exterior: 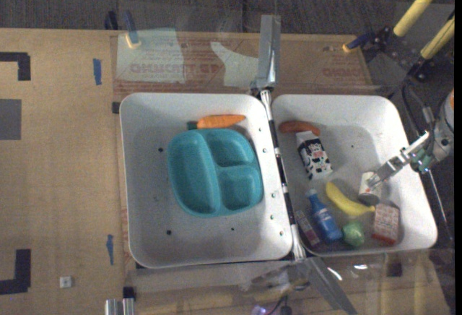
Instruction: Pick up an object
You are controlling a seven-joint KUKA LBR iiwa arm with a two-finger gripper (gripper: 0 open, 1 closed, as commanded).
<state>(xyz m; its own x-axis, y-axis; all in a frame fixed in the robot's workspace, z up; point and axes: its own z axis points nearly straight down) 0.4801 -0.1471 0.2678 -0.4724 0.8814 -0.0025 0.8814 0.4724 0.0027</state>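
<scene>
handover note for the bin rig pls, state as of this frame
Gripper: low in the right bin, reaching in from the right, tip by the banana. Nothing visibly between its fingers.
Right bin: sausage, milk carton, blue bottle, green ball, red box.
Left bin: teal divided tray, carrot beyond it.
Done: approach into the right bin.
Left: close on an object, lift it clear. No pick confirmed yet.
</scene>
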